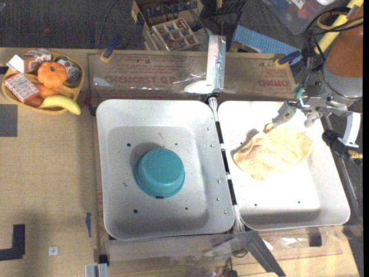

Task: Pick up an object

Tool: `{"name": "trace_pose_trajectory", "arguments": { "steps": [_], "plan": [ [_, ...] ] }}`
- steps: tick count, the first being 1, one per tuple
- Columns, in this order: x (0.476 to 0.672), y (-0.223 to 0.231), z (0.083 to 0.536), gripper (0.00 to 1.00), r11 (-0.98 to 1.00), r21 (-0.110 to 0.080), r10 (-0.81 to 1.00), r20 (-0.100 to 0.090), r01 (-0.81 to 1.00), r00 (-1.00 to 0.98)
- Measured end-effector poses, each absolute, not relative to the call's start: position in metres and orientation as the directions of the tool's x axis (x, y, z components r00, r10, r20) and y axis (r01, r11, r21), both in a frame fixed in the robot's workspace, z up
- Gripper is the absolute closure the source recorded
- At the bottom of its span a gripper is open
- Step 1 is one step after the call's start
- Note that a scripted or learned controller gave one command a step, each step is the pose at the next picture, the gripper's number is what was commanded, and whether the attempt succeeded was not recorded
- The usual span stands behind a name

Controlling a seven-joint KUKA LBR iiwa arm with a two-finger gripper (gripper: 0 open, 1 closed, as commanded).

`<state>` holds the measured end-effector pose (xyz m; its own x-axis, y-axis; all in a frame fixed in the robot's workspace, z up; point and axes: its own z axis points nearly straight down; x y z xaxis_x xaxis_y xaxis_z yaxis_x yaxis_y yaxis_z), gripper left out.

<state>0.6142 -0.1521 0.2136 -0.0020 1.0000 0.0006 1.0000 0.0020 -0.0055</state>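
Fingers (pixel 281 116) stood spread apart w/ nothing between them; gripper (pixel 295 115) hung over the right bin's (pixel 288 212) far edge, one tip just above the cloth's upper corner. The pale yellow cloth (pixel 274 150) lay crumpled in the right bin. A teal bowl (pixel 160 172) sat upturned in the left bin (pixel 115 126). Likely approach step; next needs descent onto the cloth, then closing.

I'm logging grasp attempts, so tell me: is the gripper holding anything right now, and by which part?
Nothing is held. The gripper hangs open above the upper right edge of the yellow cloth in the right bin, with no cloth between its fingers.
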Motion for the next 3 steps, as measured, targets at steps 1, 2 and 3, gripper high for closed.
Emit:
{"name": "trace_pose_trajectory", "arguments": {
  "steps": [1, 2, 3],
  "plan": [
    [0.615, -0.202, 0.168, 0.00, 0.061, -0.005, 0.998, 0.001, 0.998, -0.061],
    [0.602, -0.215, 0.095, 0.00, 0.079, 0.004, 0.997, 0.007, 0.997, -0.079],
    [0.600, -0.218, 0.101, 1.00, 0.074, -0.001, 0.997, 0.005, 0.997, -0.074]
  ]
}}
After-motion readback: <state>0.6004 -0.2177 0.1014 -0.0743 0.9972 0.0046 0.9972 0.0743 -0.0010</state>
